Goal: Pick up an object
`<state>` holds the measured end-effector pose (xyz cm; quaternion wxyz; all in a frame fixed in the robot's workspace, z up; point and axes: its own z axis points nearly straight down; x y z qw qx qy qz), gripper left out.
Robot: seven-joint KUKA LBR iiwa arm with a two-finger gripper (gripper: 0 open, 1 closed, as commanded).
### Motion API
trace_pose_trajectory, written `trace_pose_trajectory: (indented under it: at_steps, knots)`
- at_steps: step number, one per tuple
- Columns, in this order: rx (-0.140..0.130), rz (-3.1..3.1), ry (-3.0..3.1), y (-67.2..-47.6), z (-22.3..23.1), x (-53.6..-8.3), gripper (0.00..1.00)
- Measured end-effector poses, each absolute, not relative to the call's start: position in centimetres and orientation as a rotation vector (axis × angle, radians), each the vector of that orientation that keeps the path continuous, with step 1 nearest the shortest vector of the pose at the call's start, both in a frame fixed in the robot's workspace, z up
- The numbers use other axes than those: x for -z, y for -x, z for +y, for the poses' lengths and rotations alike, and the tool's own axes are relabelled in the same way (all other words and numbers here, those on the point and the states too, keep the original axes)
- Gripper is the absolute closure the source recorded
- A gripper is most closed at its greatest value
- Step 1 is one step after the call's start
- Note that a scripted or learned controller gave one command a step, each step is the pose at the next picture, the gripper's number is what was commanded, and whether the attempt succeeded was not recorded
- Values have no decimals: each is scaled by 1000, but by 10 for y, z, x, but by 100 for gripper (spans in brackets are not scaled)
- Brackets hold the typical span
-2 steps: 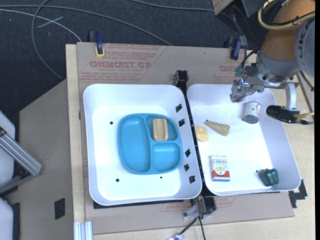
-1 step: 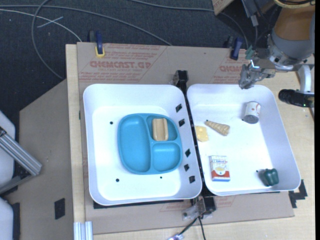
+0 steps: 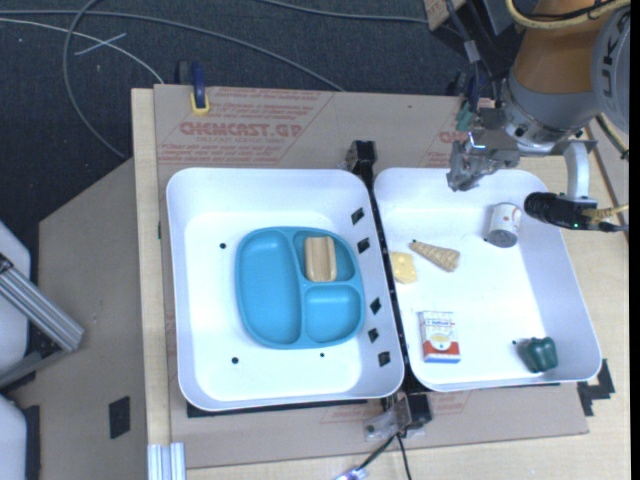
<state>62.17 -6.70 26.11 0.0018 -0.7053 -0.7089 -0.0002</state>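
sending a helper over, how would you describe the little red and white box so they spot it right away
Start at the right-hand white bin, the one without the blue divided plate. Look along its near edge, towards the divider between the bins: the small carton lies flat there. It is the only boxy item, white with a red bottom band, unlike the green pepper at the corner.

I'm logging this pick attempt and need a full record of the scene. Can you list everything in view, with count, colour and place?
Bins: two, white, side by side on the bench.
Divided plate: one, blue, in the left bin.
Bread piece: one, tan, in the plate's upper right compartment.
Cone: one, tan, right bin, middle.
Yellow piece: one, pale yellow, left of the cone.
Can: one, silver, right bin, upper right.
Small box: one, white and red, right bin, lower middle.
Pepper: one, dark green, right bin's lower right corner.
Clamp: one, blue and yellow, bench's far edge.
Gripper: one, grey, over the right bin's far edge.
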Motion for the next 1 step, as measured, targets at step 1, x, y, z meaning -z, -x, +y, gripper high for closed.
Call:
trace_pose_trajectory:
  at_steps: [1]
  knots:
    - [-1,-2223,2213,-597,-15,-259,100]
